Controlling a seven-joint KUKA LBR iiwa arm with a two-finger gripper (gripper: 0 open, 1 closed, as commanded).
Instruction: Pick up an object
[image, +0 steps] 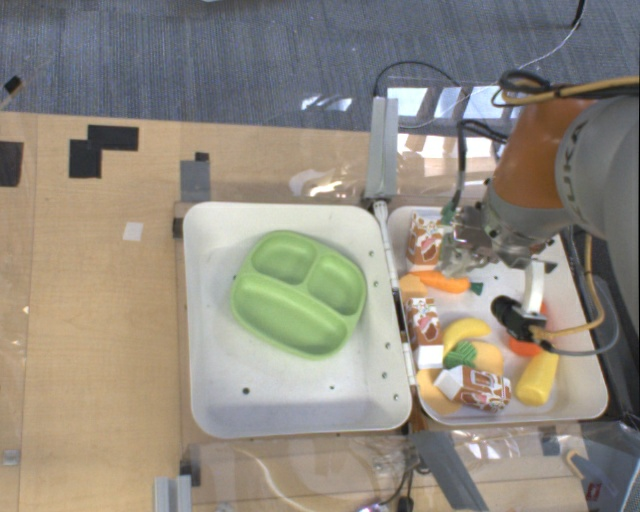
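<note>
Camera view: tool (462, 252) over tapered orange carrot (444, 283); its finger state unclear.

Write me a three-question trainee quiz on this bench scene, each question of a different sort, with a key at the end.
1. True or false: the green divided plate lies in the left bin.
2. Multiple choice: the arm's tool is above which bin? A) the left bin B) the right bin C) neither bin
3. Fill in the gap: the toy carrot in the right bin is ____ in colour.

Key
1. True; the plate is the one thing lying in that bin.
2. B; the tool hangs over the far part of the right bin, near the carrot and a small printed carton.
3. Orange, with a green tip.
</note>
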